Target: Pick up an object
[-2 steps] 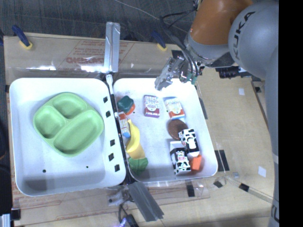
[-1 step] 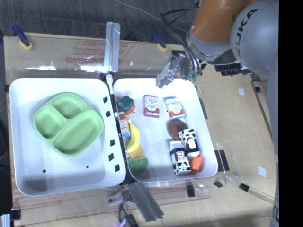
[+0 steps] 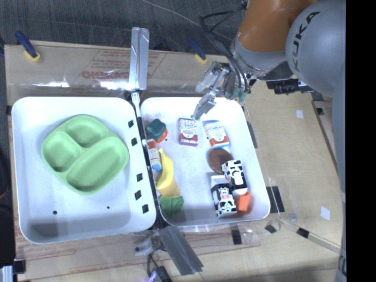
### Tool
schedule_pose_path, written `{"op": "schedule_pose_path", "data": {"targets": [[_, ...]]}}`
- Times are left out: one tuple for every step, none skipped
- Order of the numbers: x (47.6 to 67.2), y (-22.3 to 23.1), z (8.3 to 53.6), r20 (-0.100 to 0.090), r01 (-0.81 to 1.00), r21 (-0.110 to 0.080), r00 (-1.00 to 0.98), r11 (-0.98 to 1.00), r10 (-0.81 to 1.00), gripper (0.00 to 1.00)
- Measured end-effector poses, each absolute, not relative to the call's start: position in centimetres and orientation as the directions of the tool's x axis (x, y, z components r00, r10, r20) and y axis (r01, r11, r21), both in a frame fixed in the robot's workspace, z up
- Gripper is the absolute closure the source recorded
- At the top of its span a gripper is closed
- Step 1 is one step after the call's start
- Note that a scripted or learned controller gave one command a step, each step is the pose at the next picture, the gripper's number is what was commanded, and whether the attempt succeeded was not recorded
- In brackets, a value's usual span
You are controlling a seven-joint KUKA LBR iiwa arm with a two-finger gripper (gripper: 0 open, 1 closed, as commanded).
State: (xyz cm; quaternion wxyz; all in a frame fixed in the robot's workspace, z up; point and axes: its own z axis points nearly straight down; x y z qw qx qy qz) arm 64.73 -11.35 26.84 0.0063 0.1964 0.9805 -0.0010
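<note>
The surface (image 3: 294,157) is pale wood, with clear plastic taped under two white bins and a dark floor behind. The big grey arm (image 3: 311,34) with an orange band has part of the black word KUKA on it. The left bin (image 3: 29,216) holds a green plate (image 3: 85,151) with three parts. The right bin (image 3: 249,140) holds the small things: a yellow banana (image 3: 166,175), a round brown cookie (image 3: 220,159), two black-and-white cow boxes (image 3: 229,190), and two little cartons (image 3: 202,131) with red on them; their words are too small to read. The gripper (image 3: 208,98) hangs over the right bin's top edge. Its fingers are a little apart with nothing between them.
</note>
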Motion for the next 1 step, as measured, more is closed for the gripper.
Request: {"op": "schedule_pose_path", "data": {"targets": [[64.38,-11.98,19.91,0.005,0.454,-0.002,-0.891,0.891,0.454,0.00]]}}
